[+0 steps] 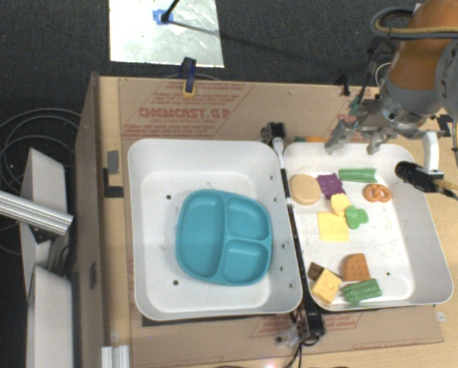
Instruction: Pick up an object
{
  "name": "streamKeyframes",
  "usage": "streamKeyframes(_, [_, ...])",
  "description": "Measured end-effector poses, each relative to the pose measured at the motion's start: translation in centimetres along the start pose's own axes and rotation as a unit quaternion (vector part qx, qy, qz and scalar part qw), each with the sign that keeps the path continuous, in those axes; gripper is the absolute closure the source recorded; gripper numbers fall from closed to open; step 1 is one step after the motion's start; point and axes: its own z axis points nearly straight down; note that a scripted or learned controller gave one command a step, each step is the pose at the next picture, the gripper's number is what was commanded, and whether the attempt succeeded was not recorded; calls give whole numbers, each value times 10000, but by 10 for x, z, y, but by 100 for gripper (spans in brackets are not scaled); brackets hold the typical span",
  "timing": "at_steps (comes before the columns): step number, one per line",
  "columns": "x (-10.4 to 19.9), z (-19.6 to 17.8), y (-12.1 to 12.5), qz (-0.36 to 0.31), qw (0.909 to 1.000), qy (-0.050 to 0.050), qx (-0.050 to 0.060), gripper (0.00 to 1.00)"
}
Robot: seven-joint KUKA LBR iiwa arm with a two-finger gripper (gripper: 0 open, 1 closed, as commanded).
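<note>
My gripper (357, 141) hangs over the back edge of the right bin (426, 245), open, with nothing between its fingers. Just in front of it lie a long green piece (357, 175), a purple piece (330, 183) and a round tan cookie (305, 189). A pretzel (377, 193) sits to the right of them. Further forward are a small yellow piece (340, 203), a small green piece (356, 218) and a flat yellow slice (333, 227). At the bin's front lie a brown toast (356, 267), a yellow block (326, 287), a small brown piece (315, 271) and a green bean pod (361, 290).
The left bin (153, 176) holds a blue divided plate (223, 237). A ridge where the two bins meet (286, 205) runs between them. The right half of the right bin's floor is bare. Cables and metal parts lie off the bench at the left.
</note>
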Motion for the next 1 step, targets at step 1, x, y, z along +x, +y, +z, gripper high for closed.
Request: streamKeyframes(1, [17,118,-23,44,10000,-23,-45,0])
